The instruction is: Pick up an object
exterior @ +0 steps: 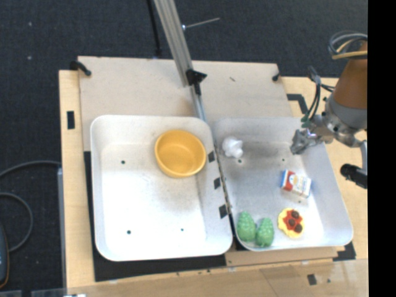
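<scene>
In the right bin [322, 166] lie a small white lump [232, 147] at the far left, a little box in white, blue and orange [295, 183] right of centre, two green knobbly pieces [255, 229] at the near edge, and a yellow toy with red and dark spots [291, 222] beside them. A yellow bowl [180, 153] sits upright in the left bin [124, 197], near its far right corner. My gripper [301, 142] hangs over the far right part of the right bin, above and behind the little box, with nothing seen between its fingers.
A slanted metal post [178, 42] rises from the seam between the bins at the back. The bench's bare board [142, 85] extends behind both bins. The arm's orange band [352, 85] and cables stand at the right edge.
</scene>
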